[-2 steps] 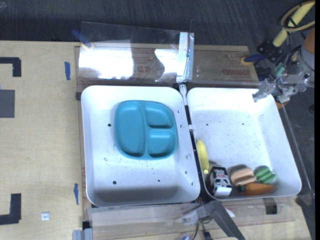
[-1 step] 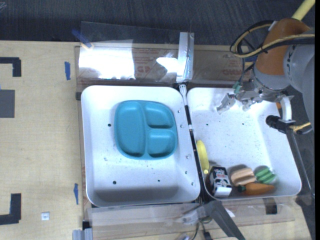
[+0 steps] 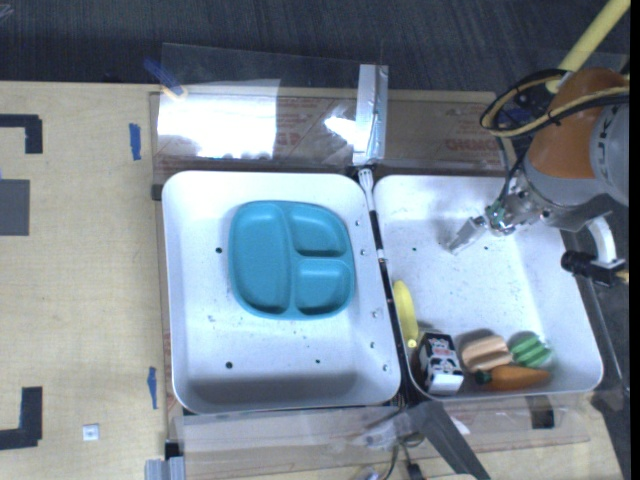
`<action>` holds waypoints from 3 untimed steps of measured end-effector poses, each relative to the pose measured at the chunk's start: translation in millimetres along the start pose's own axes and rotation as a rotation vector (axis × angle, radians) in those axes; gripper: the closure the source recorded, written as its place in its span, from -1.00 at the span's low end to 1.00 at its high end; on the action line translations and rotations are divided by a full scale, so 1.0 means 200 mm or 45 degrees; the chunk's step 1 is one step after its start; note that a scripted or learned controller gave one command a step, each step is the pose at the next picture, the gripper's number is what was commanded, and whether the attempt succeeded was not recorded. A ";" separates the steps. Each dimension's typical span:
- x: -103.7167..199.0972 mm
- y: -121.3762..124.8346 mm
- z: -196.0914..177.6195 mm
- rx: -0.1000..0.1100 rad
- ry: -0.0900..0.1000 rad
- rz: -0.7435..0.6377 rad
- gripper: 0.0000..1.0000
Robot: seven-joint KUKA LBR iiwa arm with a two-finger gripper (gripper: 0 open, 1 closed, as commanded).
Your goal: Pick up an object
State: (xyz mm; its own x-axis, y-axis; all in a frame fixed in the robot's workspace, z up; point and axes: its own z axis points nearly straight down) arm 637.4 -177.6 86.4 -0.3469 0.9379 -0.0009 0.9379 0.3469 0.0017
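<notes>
Hovering over the right bin [image 3: 560, 268], our gripper [image 3: 462, 236] has fingers we cannot tell apart, nothing visibly held; toy food [image 3: 487, 351] lies along that bin's near edge.

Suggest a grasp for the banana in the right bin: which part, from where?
Grip the banana mid-length, jaws across its narrow width, coming straight down. It lies flat and lengthwise against the right bin's left wall, so the wall-side jaw has little room. The small carton crowds its lower end.

Toy foods [image 3: 487, 358] along right bin's [image 3: 560, 298] near edge
</notes>
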 end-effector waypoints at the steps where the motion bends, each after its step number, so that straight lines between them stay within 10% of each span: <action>1: -0.08 0.13 -0.25 -0.008 -0.006 -0.015 -1.00; 3: 0.34 0.07 0.00 -0.005 -0.003 -0.796 -1.00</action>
State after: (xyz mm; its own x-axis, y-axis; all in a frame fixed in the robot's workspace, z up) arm 627.7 -109.7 87.3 -0.8303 0.5574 -0.0049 0.5573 0.8303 0.0036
